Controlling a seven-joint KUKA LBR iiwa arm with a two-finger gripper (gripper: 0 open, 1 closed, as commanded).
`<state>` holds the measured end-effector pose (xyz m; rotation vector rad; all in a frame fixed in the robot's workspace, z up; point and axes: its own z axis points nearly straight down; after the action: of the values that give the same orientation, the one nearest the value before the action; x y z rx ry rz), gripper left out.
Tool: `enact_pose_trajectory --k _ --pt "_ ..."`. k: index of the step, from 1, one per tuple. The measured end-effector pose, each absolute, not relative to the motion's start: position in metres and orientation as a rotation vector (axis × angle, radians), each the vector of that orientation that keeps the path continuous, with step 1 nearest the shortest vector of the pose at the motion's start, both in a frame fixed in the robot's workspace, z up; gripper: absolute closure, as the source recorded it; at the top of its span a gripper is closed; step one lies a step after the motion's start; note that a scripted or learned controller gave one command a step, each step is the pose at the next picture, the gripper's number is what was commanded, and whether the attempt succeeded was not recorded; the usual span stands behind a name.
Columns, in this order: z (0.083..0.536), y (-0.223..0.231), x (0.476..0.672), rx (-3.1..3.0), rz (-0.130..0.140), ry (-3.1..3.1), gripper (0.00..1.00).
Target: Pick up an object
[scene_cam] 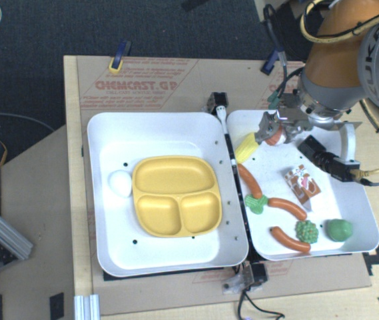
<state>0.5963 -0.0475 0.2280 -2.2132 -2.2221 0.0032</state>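
Observation:
My gripper (pixel 275 131) hangs over the back left corner of the right bin (pixel 362 209). A small red-and-white object (pixel 274 137) shows between its fingers, and the gripper is shut on it. Just to its left, a yellow corn cob (pixel 246 147) lies by the bin wall. Lower in the same bin lie an orange carrot (pixel 250 181), a small green broccoli piece (pixel 255 205), two orange sausages (pixel 287 207) (pixel 290 239), a larger broccoli floret (pixel 306 231), a round green piece (pixel 339 229) and a red-and-white striped packet (pixel 302 183).
The left bin (pixel 102 139) holds a yellow divided plate (pixel 176 195) and a white egg (pixel 120 182) at its left side. A black divider (pixel 228 145) runs between the bins. The arm's cable and black bracket (pixel 329 160) reach over the right bin's back right.

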Motion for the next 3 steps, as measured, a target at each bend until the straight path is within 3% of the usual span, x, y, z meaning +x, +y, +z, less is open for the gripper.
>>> enact_pose_trajectory --k 1,3 --pt "0.2349 -0.016 0.5898 -2.214 0.002 -2.223 1.0" --pt "0.2321 -0.024 0.5965 -2.221 -0.001 -2.222 1.0"
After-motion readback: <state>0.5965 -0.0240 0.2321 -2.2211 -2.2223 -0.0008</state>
